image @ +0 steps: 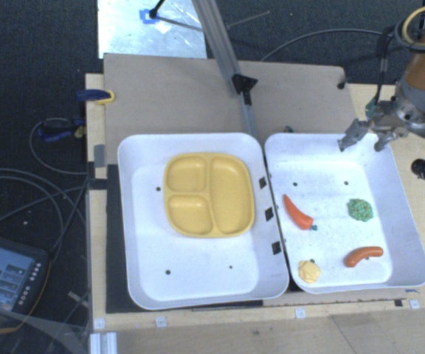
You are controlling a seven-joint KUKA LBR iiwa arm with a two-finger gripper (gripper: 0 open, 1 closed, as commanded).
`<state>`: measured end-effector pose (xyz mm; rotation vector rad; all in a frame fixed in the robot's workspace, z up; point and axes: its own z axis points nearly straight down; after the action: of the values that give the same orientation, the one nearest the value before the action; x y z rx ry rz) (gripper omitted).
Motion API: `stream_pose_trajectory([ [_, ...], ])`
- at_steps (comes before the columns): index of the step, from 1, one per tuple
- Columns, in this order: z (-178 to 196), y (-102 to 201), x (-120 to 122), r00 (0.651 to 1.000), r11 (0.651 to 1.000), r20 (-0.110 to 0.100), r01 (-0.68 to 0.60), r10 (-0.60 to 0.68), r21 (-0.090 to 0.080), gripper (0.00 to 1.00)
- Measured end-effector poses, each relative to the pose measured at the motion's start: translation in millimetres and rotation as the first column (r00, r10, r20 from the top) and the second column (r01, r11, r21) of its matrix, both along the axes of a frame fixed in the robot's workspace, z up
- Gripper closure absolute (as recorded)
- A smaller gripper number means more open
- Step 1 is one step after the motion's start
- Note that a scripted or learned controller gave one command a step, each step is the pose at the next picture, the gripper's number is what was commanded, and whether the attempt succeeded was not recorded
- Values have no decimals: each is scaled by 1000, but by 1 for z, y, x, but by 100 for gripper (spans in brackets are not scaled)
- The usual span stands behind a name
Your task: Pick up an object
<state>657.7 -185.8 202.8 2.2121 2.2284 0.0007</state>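
Observation:
In the right bin (330, 153) lie a red-orange carrot-like piece (298, 212), a green broccoli-like lump (359, 210), an orange-brown sausage (363, 255) and a small yellow piece (309, 271). My gripper (362, 141) hangs over the bin's far right corner, well above and behind all of them. Its two fingers stand apart, open, with nothing between them.
The left bin (146, 271) holds a yellow three-compartment tray (209, 195). A grey pole (220, 43) slants down to the gap between the bins' far ends. Cables and a handheld pendant (2, 268) lie off the bench at left.

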Motion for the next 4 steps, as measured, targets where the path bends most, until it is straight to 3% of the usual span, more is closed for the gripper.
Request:
stream_pose_trajectory([
  [1,0,0,0,1000,1000,0,-1,1,-1,0],
  [3,-102,-7,11,1000,1000,-4,-1,1,1,0],
  [4,-111,-7,12,1000,1000,0,-2,2,-1,0],
])
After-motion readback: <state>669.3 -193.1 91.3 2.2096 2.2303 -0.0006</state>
